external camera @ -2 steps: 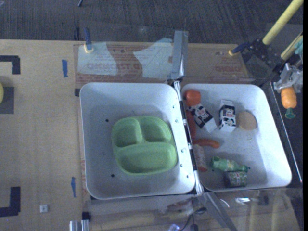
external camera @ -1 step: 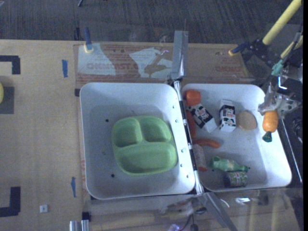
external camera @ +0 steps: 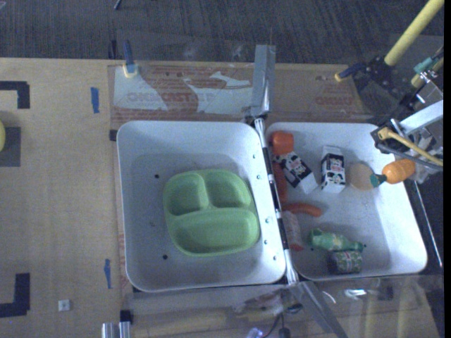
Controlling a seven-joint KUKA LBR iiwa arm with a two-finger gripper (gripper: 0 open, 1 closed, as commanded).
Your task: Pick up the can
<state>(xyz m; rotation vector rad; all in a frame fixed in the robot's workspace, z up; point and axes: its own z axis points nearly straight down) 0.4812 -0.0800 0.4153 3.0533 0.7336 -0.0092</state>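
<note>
Since the small green cylindrical can lies touching a green crumpled packet in the right white bin, the pincer, whose spread I cannot tell, might snag both.

The can is small, dark green with a printed label, and lies on its side in the right-hand white bin, near that bin's front edge at about six o'clock. Just above it, touching or nearly so, lies a green packet.
</note>
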